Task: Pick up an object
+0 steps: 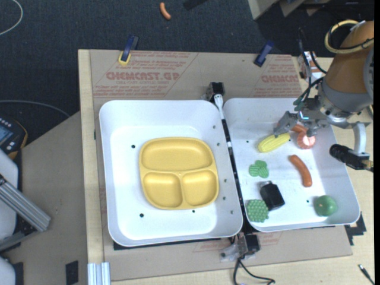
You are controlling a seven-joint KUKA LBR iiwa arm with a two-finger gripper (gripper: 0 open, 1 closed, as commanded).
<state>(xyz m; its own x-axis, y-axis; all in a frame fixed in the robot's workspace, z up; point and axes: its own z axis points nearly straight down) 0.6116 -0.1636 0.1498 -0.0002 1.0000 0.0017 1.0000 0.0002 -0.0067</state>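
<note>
Gripper [301, 125] low in right bin [249, 108], touching corn cob [274, 142] end; finger state unclear, cannot tell. Risk: off-centre contact pushes cob aside toward sausage [301, 170], grasp misses.

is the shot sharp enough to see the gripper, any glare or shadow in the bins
Camera view: even, soft lighting, faint shadows beside the yellow tray; the white bins look bright without hard glare; the gripper above the corn is small and slightly blurred, its state unreadable.
</note>
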